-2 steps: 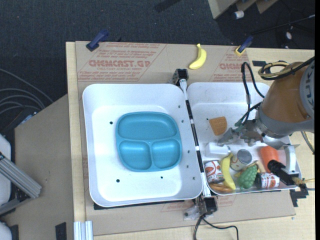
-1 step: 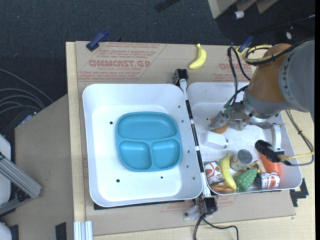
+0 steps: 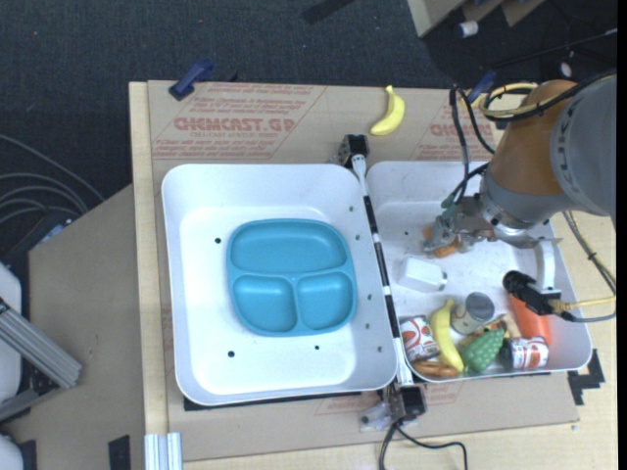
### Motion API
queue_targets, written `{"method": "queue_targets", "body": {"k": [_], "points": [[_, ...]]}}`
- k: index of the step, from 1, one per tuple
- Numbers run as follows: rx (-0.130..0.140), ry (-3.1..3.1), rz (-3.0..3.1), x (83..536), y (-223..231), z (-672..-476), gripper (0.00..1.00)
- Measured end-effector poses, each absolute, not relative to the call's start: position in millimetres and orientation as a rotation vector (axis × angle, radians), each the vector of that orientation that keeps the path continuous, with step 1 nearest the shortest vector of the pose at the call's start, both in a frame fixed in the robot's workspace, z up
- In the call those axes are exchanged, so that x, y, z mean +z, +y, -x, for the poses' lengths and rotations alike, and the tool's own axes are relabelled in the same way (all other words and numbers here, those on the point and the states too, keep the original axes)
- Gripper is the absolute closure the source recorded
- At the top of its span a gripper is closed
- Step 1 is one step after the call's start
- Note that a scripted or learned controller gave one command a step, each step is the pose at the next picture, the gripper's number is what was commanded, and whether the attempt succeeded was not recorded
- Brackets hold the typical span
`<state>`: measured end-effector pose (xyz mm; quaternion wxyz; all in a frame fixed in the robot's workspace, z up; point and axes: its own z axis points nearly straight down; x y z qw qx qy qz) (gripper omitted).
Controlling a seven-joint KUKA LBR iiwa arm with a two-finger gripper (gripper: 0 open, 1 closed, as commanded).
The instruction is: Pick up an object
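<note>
My gripper (image 3: 453, 231) hangs low over the upper middle of the right bin (image 3: 411, 189), below the grey and orange wrist. A small orange-brown piece (image 3: 443, 250) lies right under its tip; whether they touch is unclear. Just below lies a white block (image 3: 421, 274). Along the bin's lower edge sit a round tin (image 3: 478, 308), a yellow banana (image 3: 443, 331), a red and white can (image 3: 418, 337), a green toy (image 3: 482, 351), an orange carrot (image 3: 531, 319) and a red can (image 3: 530, 353).
The left bin (image 3: 196, 213) holds a blue divided plate (image 3: 291, 274). A second yellow banana (image 3: 389, 114) lies on the cardboard bench behind the bins. Cables run down the arm at the right bin's far side.
</note>
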<state>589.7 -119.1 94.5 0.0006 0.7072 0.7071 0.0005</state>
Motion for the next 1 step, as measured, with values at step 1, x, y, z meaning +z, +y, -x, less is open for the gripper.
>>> {"method": "queue_targets", "body": {"k": [1], "points": [[0.002,2.223,-2.22,207.8,-58.4,-527.8,1.0]]}}
